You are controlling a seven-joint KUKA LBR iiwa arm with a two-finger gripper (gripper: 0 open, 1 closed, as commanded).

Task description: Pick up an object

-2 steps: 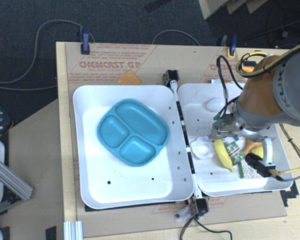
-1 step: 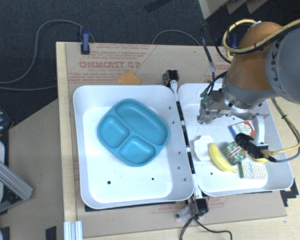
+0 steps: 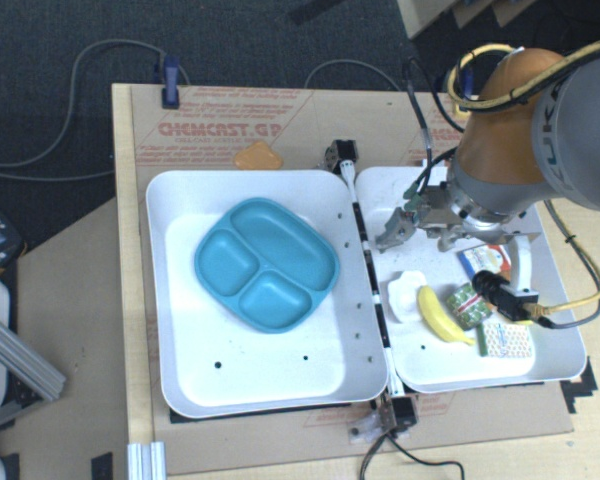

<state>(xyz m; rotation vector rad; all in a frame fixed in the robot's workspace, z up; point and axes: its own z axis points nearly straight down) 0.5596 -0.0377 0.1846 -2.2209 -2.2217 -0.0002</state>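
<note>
On bench (image 3: 130, 268), I see brown board under two white bins. Left bin (image 3: 170, 298) holds blue divided tray (image 3: 266, 264). Right bin (image 3: 420, 366) holds banana (image 3: 440, 315), white lump (image 3: 407, 295) touching it, small packets (image 3: 500, 340) alongside. Gripper (image 3: 415, 226) hangs over right bin's upper-left part, fingers spread, nothing between them. Dark carpet and grey cables beyond bench.

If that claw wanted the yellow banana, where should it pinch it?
Probably across the banana's thick middle, coming straight down from above. It lies flat in the right bin, curved, with a white object against its upper end and packets near its lower tip, so the midsection looks most exposed.
</note>
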